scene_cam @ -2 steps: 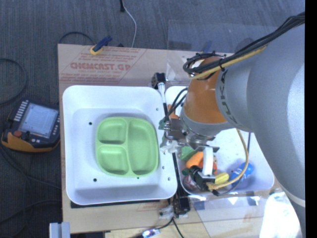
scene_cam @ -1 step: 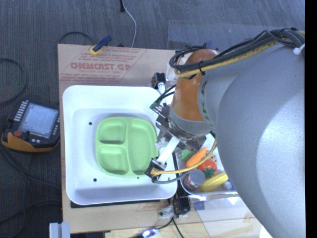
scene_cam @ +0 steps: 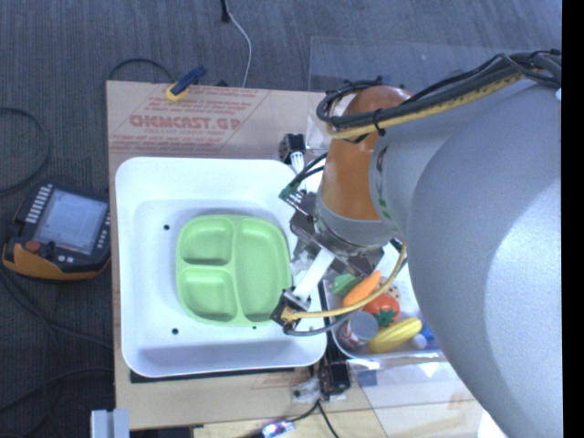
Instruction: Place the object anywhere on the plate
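The plate (scene_cam: 233,269), a light green one with three compartments, is lying flat in the middle of the left white bin (scene_cam: 146,208), with nothing resting on it. The jaws (scene_cam: 297,301) are hanging just past the plate's right edge, over the rim where the two bins meet; whether they are spread or pressed together cannot be told, since the wrist is covering them. Toy foods are sitting in the right bin (scene_cam: 401,359), just beside the jaws: an orange carrot (scene_cam: 361,288), a red tomato-like piece (scene_cam: 383,307) and a yellow banana (scene_cam: 394,335), crowded near that bin's left side. The grey arm (scene_cam: 484,208) with its orange band (scene_cam: 354,158) is covering most of the right bin. A brown cardboard sheet (scene_cam: 182,121) is lying under the bins along the bench's far edge. A handheld pendant (scene_cam: 57,231) is resting on the floor to the left of the bench.
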Action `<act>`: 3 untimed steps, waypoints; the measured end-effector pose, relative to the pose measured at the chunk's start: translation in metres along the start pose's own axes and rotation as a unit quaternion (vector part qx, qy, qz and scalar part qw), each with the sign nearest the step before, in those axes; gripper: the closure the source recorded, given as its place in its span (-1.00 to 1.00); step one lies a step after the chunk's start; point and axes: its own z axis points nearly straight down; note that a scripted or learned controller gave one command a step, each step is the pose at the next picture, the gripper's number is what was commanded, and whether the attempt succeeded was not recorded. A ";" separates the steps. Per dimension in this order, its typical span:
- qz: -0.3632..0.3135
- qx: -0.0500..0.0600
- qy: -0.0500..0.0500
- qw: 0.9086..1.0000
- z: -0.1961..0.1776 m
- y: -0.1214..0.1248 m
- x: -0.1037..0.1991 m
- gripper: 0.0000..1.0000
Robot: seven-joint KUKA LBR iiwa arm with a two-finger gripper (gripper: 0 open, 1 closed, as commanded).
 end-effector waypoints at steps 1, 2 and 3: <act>0.096 -0.001 0.006 0.995 -0.055 -0.042 0.047 1.00; 0.097 -0.002 0.004 0.995 -0.054 -0.041 0.046 -1.00; -0.203 -0.003 0.002 0.979 -0.052 -0.068 0.076 -1.00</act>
